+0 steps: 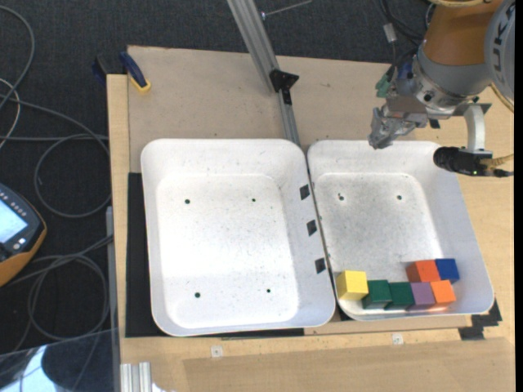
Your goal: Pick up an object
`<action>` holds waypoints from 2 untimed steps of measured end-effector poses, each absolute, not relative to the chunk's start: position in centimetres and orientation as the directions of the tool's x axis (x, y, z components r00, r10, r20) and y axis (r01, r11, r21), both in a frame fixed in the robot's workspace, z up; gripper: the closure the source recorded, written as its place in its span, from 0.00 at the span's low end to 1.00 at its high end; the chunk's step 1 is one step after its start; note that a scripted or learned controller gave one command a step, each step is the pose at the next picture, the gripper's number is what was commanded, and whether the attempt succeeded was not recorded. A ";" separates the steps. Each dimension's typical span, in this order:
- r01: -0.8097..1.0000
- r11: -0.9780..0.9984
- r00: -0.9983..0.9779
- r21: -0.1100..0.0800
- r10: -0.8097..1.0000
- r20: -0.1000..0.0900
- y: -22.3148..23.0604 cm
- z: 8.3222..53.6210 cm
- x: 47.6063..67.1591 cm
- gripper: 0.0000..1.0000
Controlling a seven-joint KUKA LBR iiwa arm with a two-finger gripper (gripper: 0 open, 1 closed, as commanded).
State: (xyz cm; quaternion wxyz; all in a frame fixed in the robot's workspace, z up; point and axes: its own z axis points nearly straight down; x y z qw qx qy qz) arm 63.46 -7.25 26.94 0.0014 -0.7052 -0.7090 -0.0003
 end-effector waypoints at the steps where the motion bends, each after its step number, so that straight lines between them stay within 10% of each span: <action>1: 1.000 0.007 -0.007 -0.003 1.000 0.003 -1.1 26.5 61.6 1.00; 2: 1.000 0.007 -0.007 -0.005 1.000 0.003 4.3 25.0 59.7 1.00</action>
